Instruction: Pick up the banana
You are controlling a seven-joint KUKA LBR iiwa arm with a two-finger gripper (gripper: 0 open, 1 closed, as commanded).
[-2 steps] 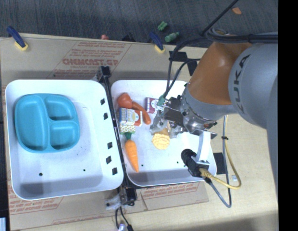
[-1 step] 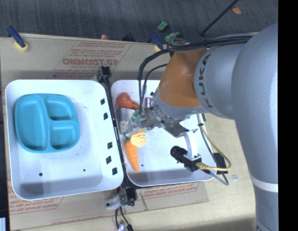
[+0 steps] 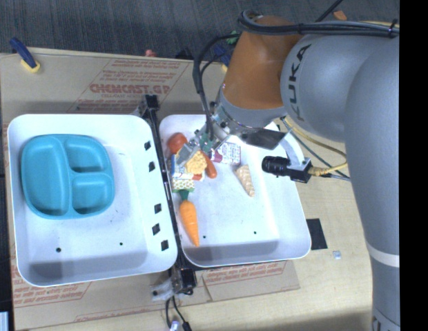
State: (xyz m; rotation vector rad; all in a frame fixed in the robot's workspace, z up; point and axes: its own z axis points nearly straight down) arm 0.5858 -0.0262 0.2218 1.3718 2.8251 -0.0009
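Note:
My gripper [image 3: 203,143] is low in the upper-left part of the right bin [image 3: 269,243], over a cluster of toy foods. A yellow, textured piece [image 3: 195,163] lies just below the gripper, touching or nearly touching it. I cannot tell whether this piece is the banana. The arm's orange band [image 3: 259,67] and grey wrist hide the bin's back edge.
Around the gripper lie a red tomato [image 3: 176,143], a red chili [image 3: 211,170], a small printed box [image 3: 230,152] and another box [image 3: 183,182]. A pale cone-shaped piece [image 3: 245,180] and an orange carrot [image 3: 189,223] lie farther forward. The left bin [image 3: 34,257] holds a blue divided plate [image 3: 66,174].

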